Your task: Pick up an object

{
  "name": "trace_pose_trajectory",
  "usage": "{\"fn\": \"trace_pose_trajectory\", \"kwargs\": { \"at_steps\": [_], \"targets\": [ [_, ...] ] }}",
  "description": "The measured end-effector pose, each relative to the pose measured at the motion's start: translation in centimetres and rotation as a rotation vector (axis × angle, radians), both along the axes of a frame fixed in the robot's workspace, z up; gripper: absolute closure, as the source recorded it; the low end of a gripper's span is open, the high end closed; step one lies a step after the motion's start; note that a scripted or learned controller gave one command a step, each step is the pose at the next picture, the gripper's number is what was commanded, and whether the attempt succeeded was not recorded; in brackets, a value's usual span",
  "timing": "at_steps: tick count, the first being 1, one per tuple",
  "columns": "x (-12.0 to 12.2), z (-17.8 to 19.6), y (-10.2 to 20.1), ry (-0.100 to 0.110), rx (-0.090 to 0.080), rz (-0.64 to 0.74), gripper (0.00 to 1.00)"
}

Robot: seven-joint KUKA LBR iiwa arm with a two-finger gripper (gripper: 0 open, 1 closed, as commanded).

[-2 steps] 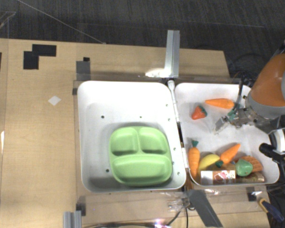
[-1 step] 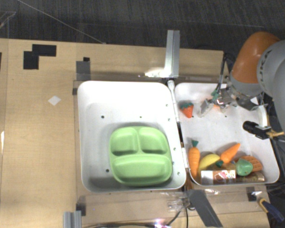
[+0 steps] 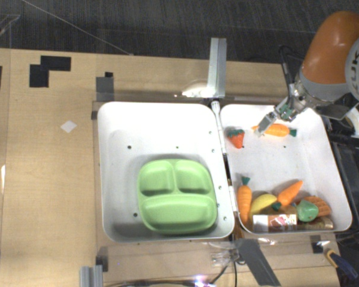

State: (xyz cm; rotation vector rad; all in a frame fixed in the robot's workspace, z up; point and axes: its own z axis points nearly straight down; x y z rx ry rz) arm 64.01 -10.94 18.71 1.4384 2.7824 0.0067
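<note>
Over the far end of the right bin (image 3: 332, 154), the gripper (image 3: 269, 123) is down low beside a small orange carrot (image 3: 279, 131) lying on the white floor. Its tips sit at the carrot's left end, touching or nearly so; whether the fingers are spread or closed I cannot tell at this size. It reads as the approach, not yet a grasp. Next it needs to straddle the carrot and close squarely. A red strawberry-like toy (image 3: 236, 138) lies just left. Nearer, the packet (image 3: 276, 222) carries a label, unreadable here.
</note>
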Motion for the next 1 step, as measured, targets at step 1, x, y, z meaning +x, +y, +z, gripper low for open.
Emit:
{"fn": "trace_pose_trajectory", "kwargs": {
  "at_steps": [1],
  "targets": [
    [-2.30, 6.20, 1.29, 0.000, -0.001, 0.144, 0.00]
  ]
}}
